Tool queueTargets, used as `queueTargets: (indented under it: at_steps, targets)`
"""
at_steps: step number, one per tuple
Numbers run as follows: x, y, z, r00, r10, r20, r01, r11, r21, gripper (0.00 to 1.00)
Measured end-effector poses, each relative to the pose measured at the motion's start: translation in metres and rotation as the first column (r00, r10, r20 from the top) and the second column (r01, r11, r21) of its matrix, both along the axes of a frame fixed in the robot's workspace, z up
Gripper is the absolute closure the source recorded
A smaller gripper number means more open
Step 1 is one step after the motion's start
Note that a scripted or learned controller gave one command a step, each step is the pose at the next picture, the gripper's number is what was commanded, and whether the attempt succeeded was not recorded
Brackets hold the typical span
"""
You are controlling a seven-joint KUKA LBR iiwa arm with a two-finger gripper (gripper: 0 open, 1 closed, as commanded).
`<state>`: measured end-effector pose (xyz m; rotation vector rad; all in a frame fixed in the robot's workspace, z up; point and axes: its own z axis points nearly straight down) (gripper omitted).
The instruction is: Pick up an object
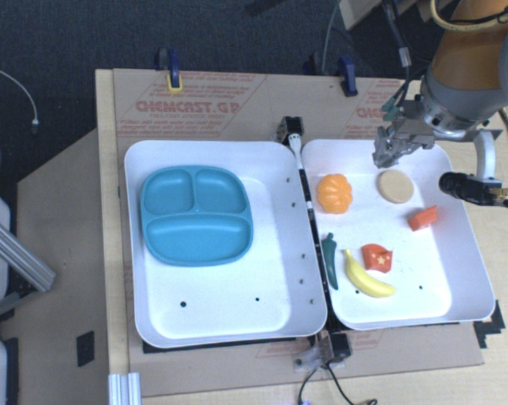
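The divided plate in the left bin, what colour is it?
Light blue. The divided plate shows plainly in the camera view, lying in the white left bin.

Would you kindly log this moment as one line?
tool: above beige disc, right bin | grasp: none seen | left bin: blue tray

Left bin (pixel 275 302) lies open beside the blue tray (pixel 197 215); right bin (pixel 465 289) is crowded, with gaps between the toy foods.

Two shallow white bins (pixel 212 332) (pixel 456 306). One blue three-compartment plastic plate (pixel 197 215). Below gripper (pixel 389 157): one orange pumpkin (pixel 334 192), one tan round disc (pixel 396 186), one yellow banana (pixel 365 278), one green pepper (pixel 329 260), two red pieces (pixel 376 257) (pixel 423 218).
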<state>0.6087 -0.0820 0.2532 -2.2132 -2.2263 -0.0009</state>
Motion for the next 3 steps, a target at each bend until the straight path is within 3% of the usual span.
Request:
queueTargets:
  at_steps: [1,3]
  targets:
    - [0.003,0.057,-0.005,1.000,-0.001,0.000,0.001,1.000,-0.001,1.00]
    - [-0.021,0.162,-0.021,1.000,-0.001,-0.002,0.001,1.000,-0.001,1.00]
